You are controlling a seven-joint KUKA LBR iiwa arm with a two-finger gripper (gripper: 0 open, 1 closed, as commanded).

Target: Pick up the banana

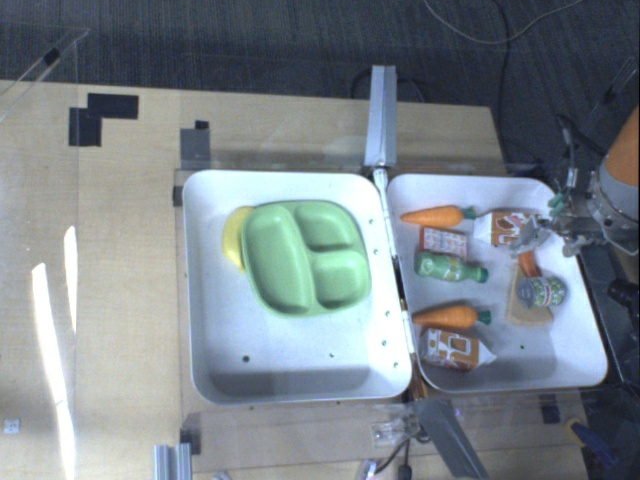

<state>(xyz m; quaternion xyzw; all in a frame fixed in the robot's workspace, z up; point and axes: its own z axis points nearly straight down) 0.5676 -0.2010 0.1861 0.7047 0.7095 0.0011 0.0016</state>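
Nearest the lower edge of the camera view, the right bin (pixel 575 373) carries an orange-and-white carton (pixel 453 349) at its near left corner; its printing is too small to read. Just beyond the carton lies a carrot (pixel 447 316) with its green stub pointing right. To the right of these sits a flat pouch (pixel 537 295) with a round green and dark label; no lettering can be made out on it. Farther in, a green bottle (pixel 452 267) with a white cap end lies on its side, and a small red-and-white packet (pixel 443 241) sits just behind it, its writing illegible. Along the far wall lie a second carrot (pixel 434 216) and another orange-and-white carton (pixel 508 229).

The left bin (pixel 290 378) holds a green divided tray (pixel 305 255), turned at a slant. The banana (pixel 233 238) lies under the tray's left edge; only a yellow sliver shows, touching the tray, with the remainder hidden.

At the right edge, the gripper (pixel 568 230) hangs over the far right corner of the right bin, near the second carton. The arm is cut off by the frame, with only part of the orange band (pixel 624 153) visible. Whether the fingers are released or clenched cannot be told.
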